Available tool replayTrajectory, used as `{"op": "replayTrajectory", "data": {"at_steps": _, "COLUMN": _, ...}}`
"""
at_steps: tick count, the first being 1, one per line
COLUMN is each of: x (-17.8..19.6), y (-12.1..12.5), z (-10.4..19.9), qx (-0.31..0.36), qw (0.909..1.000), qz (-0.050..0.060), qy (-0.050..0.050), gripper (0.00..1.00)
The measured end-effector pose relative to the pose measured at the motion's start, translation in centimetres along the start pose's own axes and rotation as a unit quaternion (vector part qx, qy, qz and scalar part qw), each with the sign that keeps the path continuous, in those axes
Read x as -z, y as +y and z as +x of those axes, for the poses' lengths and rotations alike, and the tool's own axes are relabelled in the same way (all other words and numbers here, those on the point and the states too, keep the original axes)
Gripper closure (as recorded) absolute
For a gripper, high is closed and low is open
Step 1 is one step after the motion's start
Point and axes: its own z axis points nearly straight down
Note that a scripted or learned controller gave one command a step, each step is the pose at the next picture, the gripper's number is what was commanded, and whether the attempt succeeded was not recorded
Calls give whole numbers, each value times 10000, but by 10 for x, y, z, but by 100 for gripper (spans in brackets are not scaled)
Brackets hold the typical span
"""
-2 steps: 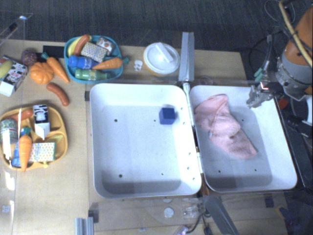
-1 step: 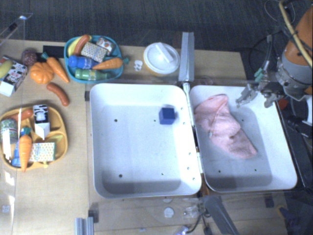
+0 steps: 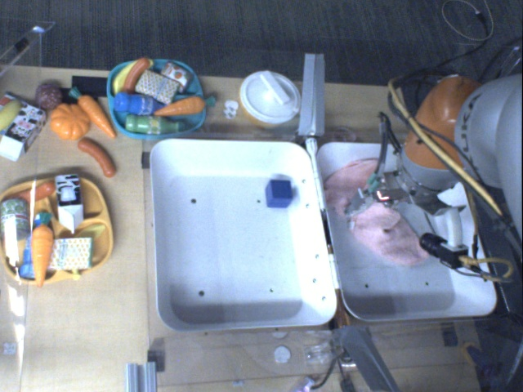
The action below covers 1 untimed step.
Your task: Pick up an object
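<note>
A small blue cube (image 3: 279, 193) lies in the left bin (image 3: 180, 300), toward its upper right. Two pink, flat, soft pieces lie in the right bin (image 3: 392, 300): one (image 3: 347, 178) at the upper left, another (image 3: 391, 233) in the middle. My gripper (image 3: 369, 198) hangs low over the right bin, between the two pink pieces, with the arm's grey wrist and orange band (image 3: 437, 113) behind it to the right. The view does not resolve whether anything sits between its tips.
A metal divider post (image 3: 310, 96) stands at the back between the bins. A white lidded cup (image 3: 270, 96) sits behind the left bin. Left of the bins are a blue bowl (image 3: 155, 96) and a yellow plate (image 3: 57, 231) with toy food. Cables (image 3: 458, 256) trail over the right bin's right side.
</note>
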Motion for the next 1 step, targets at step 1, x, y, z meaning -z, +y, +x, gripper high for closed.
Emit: {"op": "replayTrajectory", "data": {"at_steps": 1, "x": 84, "y": -7, "z": 55, "qx": 989, "qw": 9951, "qz": -10, "qy": 2, "gripper": 0}}
